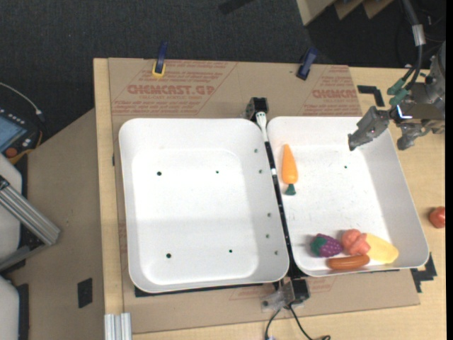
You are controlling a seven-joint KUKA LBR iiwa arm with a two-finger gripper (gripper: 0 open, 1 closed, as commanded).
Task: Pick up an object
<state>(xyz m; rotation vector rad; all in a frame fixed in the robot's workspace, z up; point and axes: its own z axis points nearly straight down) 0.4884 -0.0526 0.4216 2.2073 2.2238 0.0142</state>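
The jaws hang spread apart with nothing between them, over the far right rim of the right bin. One finger points down over the bin's floor, the other sits out past the rim toward the table's right side. Behind them, the grey wrist enters from the right edge with cables trailing upward.

Well apart from the jaws, a toy carrot lies lengthwise against the right bin's left wall, its green stem pointing to the near side. In the near right corner of the same bin sits a cluster touching one another: purple grapes, a pink-orange piece, a yellow piece and a red sausage lying along the front.

The left bin stands just beside the right one, showing dark dots on its floor.

Both bins rest on a brown cardboard sheet printed in red with "CHEMCAST GP", seen upside down and repeated at the far right, where it is partly hidden. Two clamps pin the sheet's far edge. A small orange object sits on the table near the right edge, outside the bins.
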